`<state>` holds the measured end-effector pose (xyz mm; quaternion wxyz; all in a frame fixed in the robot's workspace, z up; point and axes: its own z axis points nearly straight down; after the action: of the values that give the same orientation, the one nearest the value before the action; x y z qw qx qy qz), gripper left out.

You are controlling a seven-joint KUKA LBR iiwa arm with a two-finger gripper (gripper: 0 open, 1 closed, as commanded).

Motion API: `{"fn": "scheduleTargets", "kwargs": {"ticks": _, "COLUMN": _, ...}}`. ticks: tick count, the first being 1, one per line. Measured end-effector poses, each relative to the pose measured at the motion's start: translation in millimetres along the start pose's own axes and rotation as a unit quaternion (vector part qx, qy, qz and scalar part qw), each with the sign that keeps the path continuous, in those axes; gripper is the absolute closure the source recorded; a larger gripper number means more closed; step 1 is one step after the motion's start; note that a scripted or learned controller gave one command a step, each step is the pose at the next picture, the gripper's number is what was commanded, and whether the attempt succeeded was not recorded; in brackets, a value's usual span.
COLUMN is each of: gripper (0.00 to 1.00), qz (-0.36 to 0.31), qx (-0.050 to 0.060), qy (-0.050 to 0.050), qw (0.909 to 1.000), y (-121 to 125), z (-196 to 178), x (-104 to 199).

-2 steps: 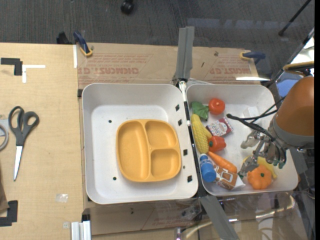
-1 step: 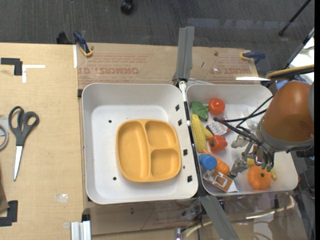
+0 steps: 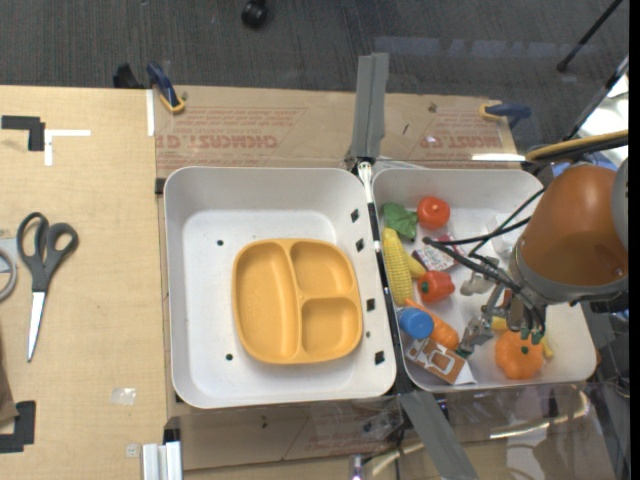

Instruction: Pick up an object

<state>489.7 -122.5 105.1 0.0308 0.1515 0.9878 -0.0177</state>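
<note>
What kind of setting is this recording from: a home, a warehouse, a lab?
Most likely a robotics lab bench: two white bins clamped over cardboard, toy food such as a corn cob for picking, scissors on the bench, and a chair caster on carpet.

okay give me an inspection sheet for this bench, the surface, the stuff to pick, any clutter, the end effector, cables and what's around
Surface: wooden bench with cardboard under two white bins.
Job's things: right bin holds a corn cob, two tomatoes, a green piece, a blue piece, an orange pumpkin-like toy and a small printed packet.
Left bin: one yellow divided plate.
Clutter: scissors lie on the bench, left of the bins.
End effector: low over the right bin, beside the orange toy; finger state unclear.
Cables: black leads run across the right bin to the wrist.
Surroundings: blue clamps on the cardboard's far edge; a chair castor on the dark carpet.
</note>
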Motion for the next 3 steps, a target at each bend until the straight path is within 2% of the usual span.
{"fn": "scheduleTargets", "kwargs": {"ticks": 1, "gripper": 0.00, "qz": 0.012, "qx": -0.004, "qy": 0.003, "qw": 0.9999, "y": -5.2, "z": 1.1, "x": -1.1}}
{"fn": "scheduleTargets", "kwargs": {"ticks": 2, "gripper": 0.00, "qz": 0.081, "qx": -0.001, "qy": 0.004, "qw": 0.9967, "y": -4.8, "z": 1.3, "x": -0.4}}
{"fn": "scheduleTargets", "kwargs": {"ticks": 3, "gripper": 0.00, "qz": 0.141, "qx": -0.009, "qy": 0.026, "qw": 0.9897, "y": 23.2, "z": 8.7, "x": 15.7}}
